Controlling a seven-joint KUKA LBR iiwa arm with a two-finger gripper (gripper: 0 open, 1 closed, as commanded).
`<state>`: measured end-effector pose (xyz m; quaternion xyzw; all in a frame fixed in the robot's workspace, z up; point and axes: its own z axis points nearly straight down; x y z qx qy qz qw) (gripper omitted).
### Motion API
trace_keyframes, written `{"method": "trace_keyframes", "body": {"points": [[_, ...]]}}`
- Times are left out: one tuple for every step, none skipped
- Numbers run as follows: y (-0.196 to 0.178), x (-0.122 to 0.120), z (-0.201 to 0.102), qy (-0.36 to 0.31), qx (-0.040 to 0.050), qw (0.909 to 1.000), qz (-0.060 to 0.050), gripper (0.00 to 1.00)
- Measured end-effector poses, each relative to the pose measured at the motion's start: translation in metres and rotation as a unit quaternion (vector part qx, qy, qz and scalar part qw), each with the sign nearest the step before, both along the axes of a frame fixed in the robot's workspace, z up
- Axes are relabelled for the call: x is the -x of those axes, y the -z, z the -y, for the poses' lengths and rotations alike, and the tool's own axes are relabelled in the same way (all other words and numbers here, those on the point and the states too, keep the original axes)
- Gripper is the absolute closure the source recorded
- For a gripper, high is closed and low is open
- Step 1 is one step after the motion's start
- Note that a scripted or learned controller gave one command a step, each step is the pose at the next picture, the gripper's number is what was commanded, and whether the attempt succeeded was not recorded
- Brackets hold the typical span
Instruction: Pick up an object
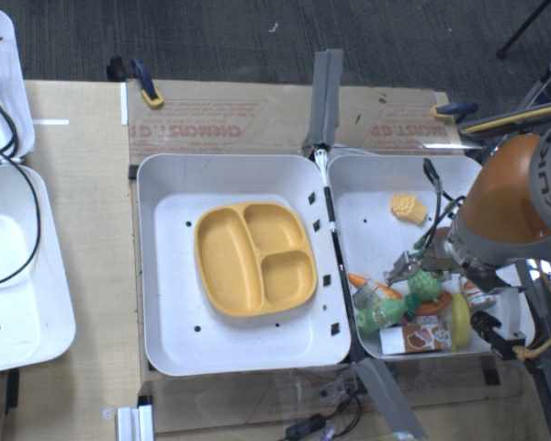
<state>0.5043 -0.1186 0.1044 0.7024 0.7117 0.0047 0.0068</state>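
The arm reaches into the right bin (367, 186) from the right, its orange band over the bin's right side. My gripper (415, 266) is low among a heap of toy food at the bin's front. Just under it lies a green broccoli-like toy (426, 286). Beside that are a carrot piece (371, 288), a green pouch (378, 314), a yellow banana-like piece (460, 322) and a brown-and-white packet (424, 337). A yellow corn-like toy (407, 209) lies apart toward the back. The wrist hides the fingertips.
The left bin (161, 246) holds a yellow three-compartment plate (254, 257). A grey divider post (325, 99) stands between the bins at the back. Cardboard lies behind the bins, and a white tray with black cable sits far left.
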Motion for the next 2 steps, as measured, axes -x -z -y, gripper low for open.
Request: {"method": "trace_keyframes", "body": {"points": [[0.0141, -0.0219, -0.0193, 0.007, -0.0008, 0.9999, -0.009, 0.0], [0.0067, -0.0213, -0.0187, 0.008, -0.0011, 0.9999, -0.011, 1.0]]}}
